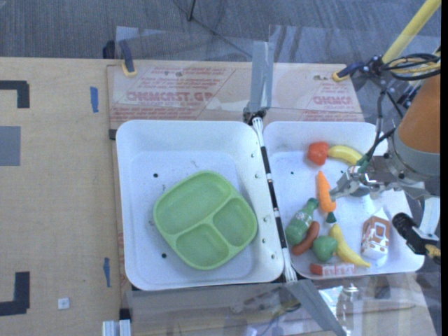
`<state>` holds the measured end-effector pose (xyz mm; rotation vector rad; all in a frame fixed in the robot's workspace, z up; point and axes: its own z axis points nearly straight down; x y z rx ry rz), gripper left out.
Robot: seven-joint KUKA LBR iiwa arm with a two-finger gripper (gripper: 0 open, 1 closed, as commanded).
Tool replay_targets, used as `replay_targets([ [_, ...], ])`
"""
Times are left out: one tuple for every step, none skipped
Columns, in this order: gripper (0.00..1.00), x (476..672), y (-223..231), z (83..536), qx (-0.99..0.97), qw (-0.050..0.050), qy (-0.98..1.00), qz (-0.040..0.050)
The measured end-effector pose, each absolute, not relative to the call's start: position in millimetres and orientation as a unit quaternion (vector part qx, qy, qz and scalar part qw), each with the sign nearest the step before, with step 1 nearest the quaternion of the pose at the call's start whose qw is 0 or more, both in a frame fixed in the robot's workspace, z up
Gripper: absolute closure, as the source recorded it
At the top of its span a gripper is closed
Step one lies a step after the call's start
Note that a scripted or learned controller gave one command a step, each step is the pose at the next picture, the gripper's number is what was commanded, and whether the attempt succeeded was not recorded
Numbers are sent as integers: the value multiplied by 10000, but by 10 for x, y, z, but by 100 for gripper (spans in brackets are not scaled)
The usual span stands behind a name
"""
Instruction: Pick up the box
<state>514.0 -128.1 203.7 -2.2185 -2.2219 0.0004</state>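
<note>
Below the gripper [348, 183], toward the bin's near-right corner, stands the box [376, 239], seemingly upright; fingers spread, holding nothing.

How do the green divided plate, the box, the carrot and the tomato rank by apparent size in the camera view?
Largest to smallest:
1. green divided plate, by far
2. box
3. carrot, long but thin, so close to the box and hard to separate
4. tomato
</note>
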Motion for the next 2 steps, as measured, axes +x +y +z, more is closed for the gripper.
replay_targets([
  [0, 4882, -612, 1843, -5901, 12, -8073, 1],
  [0, 4795, -128, 1844, -5032, 9, -8642, -1],
])
